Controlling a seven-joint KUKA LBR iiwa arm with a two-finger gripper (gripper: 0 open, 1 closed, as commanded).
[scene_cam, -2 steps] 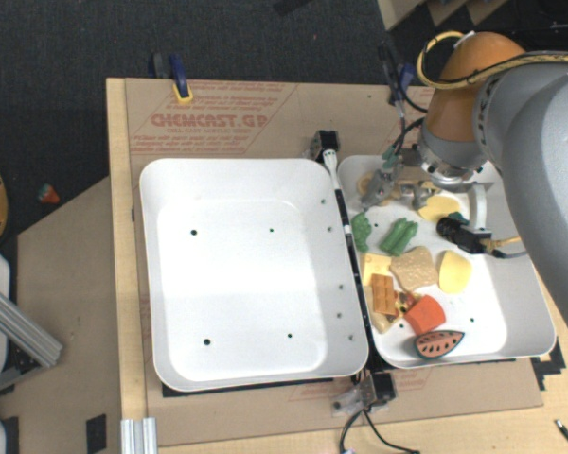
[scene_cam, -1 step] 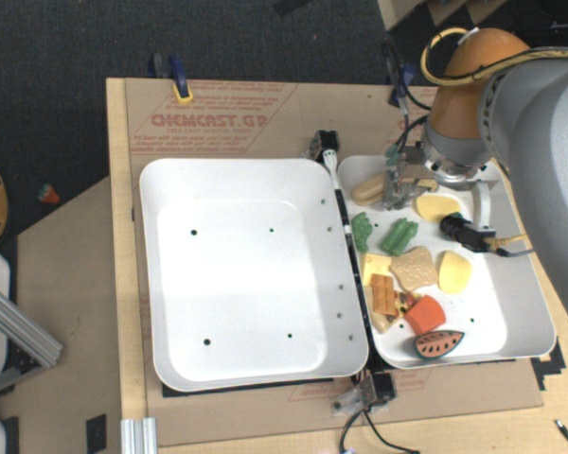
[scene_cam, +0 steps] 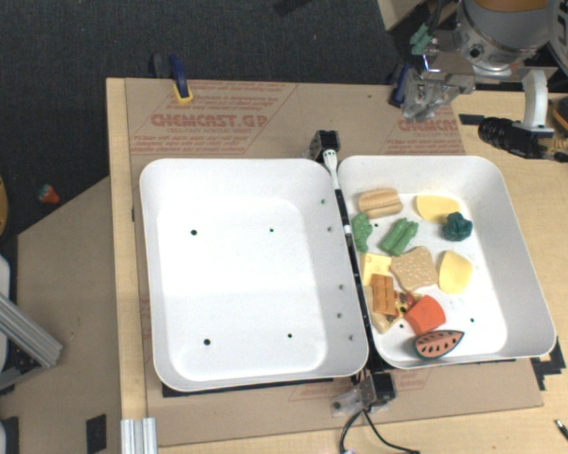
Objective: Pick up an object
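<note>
The tan, ridged toy bread roll (scene_cam: 379, 201) lies in the right-hand shallow white bin (scene_cam: 516, 244), at the upper-left edge of the toy-food cluster, its long axis running nearly left to right across the view. The grey two-finger gripper (scene_cam: 424, 97) hangs above the bare board beyond the bin's far rim, so the roll lies toward the camera and slightly left of it. Whether the gripper is spread or closed I cannot tell; nothing visible sits in it.
</note>
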